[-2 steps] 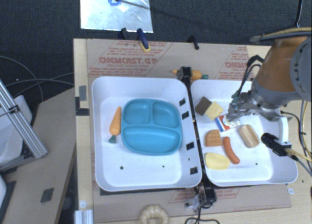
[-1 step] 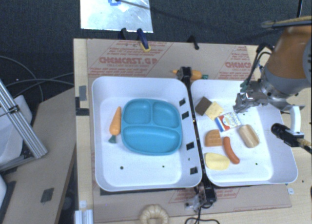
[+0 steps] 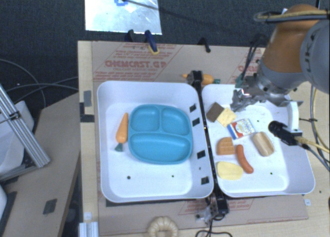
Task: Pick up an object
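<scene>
Bench: pale board with red print lies under two white bins, dark floor beyond its far edge.
Far-left of bench: shiny square sheet on the floor past the far edge, a small blue mark on it.
Left side: metal frame rail slants beside the bench's left edge.
Left bin: shallow, white, on the left half of the bench.
Carrot: orange toy, lying lengthwise near the left bin's left wall, green tip toward the near edge.
Blue plate: three compartments, middle of the left bin, just beside the carrot, not touching it.
Near edge: pale ring-shaped item on the bench below the bins.
Right bin: white, touching the left bin along the centre seam.
Brown square: tilted, near the right bin's far-left corner.
Yellow slice: touching the brown square's right side.
Waffle piece: orange-brown, near the seam.
Yellow round: toward the near edge, below the waffle piece.
Sausage: red-orange, slanted, just right of the waffle piece.
Small packet: white with red and blue, mid-bin.
Bread roll: tan, right of the packet.
Claw: low over the right bin's far part, just above the yellow slice; cannot tell if apart or together; nothing seen between its fingers.
Arm: grey with orange band, over the bench's far-right corner.
</scene>
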Motion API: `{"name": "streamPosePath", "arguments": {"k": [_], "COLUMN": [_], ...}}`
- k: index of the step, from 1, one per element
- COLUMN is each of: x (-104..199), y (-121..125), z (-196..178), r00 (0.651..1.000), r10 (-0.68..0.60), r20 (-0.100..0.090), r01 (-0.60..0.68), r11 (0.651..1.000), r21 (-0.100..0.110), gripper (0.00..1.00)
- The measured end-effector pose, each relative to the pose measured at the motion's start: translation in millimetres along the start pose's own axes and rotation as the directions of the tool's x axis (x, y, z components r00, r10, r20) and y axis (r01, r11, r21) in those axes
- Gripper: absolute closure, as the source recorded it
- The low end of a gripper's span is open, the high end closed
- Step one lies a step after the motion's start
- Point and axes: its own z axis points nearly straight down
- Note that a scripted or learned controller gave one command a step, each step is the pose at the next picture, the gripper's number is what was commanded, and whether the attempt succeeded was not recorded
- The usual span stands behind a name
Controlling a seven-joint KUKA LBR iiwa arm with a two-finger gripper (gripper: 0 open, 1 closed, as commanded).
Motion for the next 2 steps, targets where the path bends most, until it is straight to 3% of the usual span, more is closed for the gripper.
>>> {"name": "streamPosePath", "arguments": {"k": [1, 2], "x": [54, 68], "y": [27, 40], "z": [-2, 15], "r00": [1.0, 1.0], "r10": [-0.001, 0.003], "r20": [-0.001, 0.002], "r01": [0.001, -0.003], "r11": [1.0, 1.0], "r21": [0.0, 0.002], "gripper": [1.0, 1.0]}}
